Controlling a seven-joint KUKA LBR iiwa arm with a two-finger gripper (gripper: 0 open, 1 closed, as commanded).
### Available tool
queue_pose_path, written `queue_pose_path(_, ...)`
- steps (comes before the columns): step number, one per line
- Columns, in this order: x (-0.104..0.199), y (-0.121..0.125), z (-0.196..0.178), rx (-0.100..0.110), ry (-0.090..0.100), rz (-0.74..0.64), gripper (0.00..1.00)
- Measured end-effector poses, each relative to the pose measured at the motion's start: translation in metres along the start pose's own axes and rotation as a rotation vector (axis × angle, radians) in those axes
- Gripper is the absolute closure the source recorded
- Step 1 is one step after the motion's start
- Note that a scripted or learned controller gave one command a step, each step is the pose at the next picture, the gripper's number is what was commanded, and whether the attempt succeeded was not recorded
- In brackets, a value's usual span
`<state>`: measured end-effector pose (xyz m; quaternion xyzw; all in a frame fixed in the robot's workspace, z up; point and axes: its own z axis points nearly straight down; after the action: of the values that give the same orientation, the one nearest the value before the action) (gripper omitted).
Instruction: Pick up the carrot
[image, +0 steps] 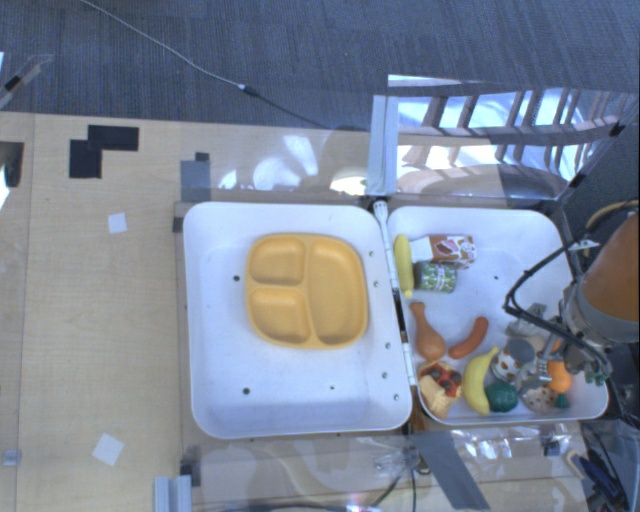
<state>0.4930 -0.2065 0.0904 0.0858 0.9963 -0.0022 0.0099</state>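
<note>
Low in the right bin's near right corner, the pincer (540, 368) works among crowded play food, its wrist and cables masking the tips, so whether it is open or closed cannot be told. The carrot (558, 379), a small orange piece, lies just beside it, almost against the right bin (520, 225) near wall and close to the right wall. This looks like the reach-and-grasp step, with no lift yet evident.

The next move likely calls for a short, careful closing on the carrot alone, then a straight rise. Room is tight: a green piece (501, 398) and a banana (477, 381) press in from the left, and the two walls hem the corner.

Farther left in the same bin lie a sausage (469, 338), a drumstick (427, 335) and a pizza slice (440, 383). Toward the far wall stand a green can (435, 277), a small carton (451, 249) and a yellow corn cob (403, 264), leaving bare floor on the far right.

Across the divider, the left bin (220, 330) carries a yellow sectioned plate (305, 290) with open floor around it.
</note>
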Motion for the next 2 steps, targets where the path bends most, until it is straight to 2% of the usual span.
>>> queue_pose_path(1,-0.003,0.002,-0.012,0.0,-0.007,-0.007,1.0)
queue_pose_path(2,-0.012,0.002,-0.139,-0.001,0.003,-0.315,1.0)
